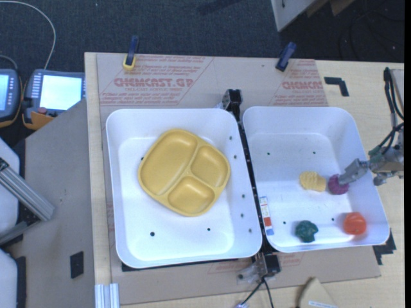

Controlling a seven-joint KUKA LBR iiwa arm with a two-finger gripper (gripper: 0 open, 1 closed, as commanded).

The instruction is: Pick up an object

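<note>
On the bench (96, 172) we see two shallow white bins side by side. The left bin (122, 230) holds a yellow divided plate (184, 171) with three compartments, lying flat near the bin's middle and turned at an angle to the walls. In the right bin (282, 133) we find four small things gathered toward its right and lower part: a yellow ridged piece (313, 181), just beside it a purple object (337, 185), and lower down a dark green lump (306, 230) and an orange-red ball (354, 224), the last two apart from each other. At the right rim the end effector (352, 172) reaches in and sits right at the purple object, touching or nearly so; we cannot tell whether it is parted or closed, nor whether it has hold of anything.
</note>
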